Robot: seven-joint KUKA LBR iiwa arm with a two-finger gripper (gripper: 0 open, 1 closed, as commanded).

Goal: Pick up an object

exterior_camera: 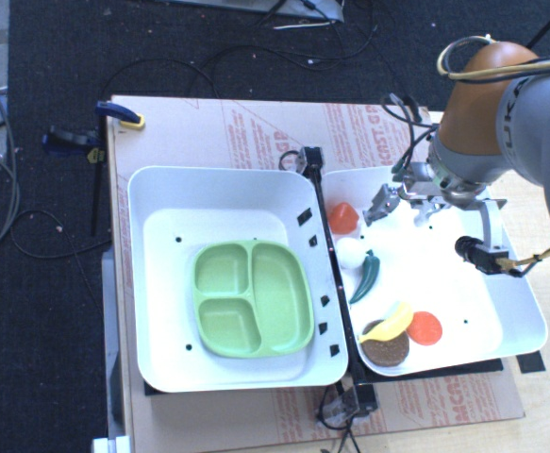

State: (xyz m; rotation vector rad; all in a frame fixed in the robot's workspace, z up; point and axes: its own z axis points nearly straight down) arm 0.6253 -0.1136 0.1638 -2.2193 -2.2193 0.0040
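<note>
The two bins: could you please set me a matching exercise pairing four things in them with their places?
Things:
1. green divided plate
2. green pepper
3. banana
4. gripper

Places:
A. lies on the brown round item at the right bin's near edge
B. hangs above the right bin's far left part, near the orange-red item
C. lies in the left bin
D. lies in the right bin beside the divider, roughly mid-way along it

Pairs: 1-C, 2-D, 3-A, 4-B
</note>
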